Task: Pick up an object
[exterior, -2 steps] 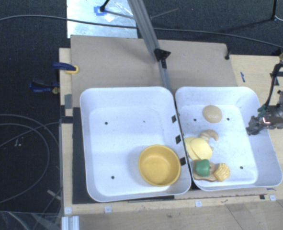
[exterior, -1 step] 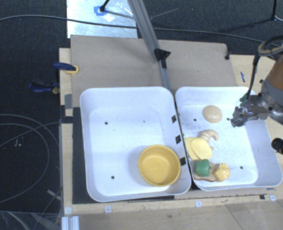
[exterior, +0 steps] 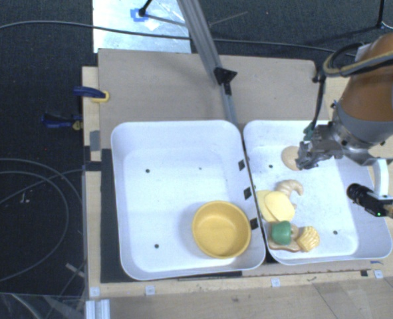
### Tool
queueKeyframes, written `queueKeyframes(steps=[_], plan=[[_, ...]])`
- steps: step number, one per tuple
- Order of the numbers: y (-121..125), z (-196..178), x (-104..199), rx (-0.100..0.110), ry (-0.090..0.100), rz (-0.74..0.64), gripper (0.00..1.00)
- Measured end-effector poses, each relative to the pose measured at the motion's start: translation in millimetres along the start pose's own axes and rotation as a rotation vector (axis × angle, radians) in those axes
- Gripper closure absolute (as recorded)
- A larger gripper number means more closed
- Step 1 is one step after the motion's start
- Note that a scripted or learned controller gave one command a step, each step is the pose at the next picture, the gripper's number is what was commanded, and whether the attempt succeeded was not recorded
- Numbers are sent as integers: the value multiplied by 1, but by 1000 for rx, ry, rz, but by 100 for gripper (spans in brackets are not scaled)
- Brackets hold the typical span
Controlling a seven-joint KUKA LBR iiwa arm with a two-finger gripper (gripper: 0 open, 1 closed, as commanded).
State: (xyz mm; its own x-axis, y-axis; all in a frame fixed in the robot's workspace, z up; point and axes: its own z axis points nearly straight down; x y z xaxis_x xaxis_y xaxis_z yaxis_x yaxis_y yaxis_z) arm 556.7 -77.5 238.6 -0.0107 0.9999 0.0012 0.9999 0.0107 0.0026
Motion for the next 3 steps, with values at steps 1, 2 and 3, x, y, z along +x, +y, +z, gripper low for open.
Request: queueKeyframes(steps=[1, 2, 3], plan=[[29, -8, 50, -2, 0, 0, 100], [50, 3, 92, 0, 0, 1, 100], [74, -4, 134, -2, 0, 1, 100]])
